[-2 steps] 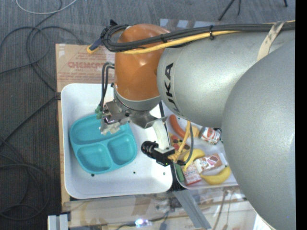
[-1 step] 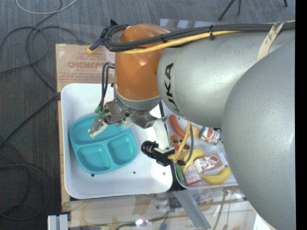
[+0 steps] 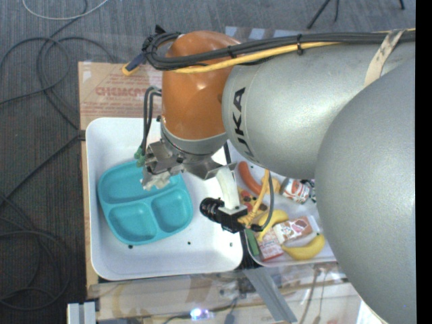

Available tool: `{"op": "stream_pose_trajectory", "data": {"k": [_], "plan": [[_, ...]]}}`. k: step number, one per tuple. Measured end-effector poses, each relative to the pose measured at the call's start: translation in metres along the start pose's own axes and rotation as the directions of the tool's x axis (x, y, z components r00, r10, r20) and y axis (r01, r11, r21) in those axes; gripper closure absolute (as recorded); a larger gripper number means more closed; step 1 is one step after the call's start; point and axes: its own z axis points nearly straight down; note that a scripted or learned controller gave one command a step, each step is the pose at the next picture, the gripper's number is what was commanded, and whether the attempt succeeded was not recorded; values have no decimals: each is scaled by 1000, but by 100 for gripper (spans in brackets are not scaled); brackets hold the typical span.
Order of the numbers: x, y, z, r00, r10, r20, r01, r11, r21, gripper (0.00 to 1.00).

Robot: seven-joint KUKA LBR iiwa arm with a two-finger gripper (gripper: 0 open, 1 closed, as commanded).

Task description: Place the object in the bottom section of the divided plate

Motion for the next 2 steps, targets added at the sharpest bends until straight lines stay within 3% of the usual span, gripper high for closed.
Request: {"op": "stream_pose_trajectory", "data": {"k": [1, 2], "plan": [[0, 0, 0, 1000, 0, 0, 0, 1000, 0, 0], [0, 0, -4, 1000, 0, 0, 0, 1000, 11, 100]]}}
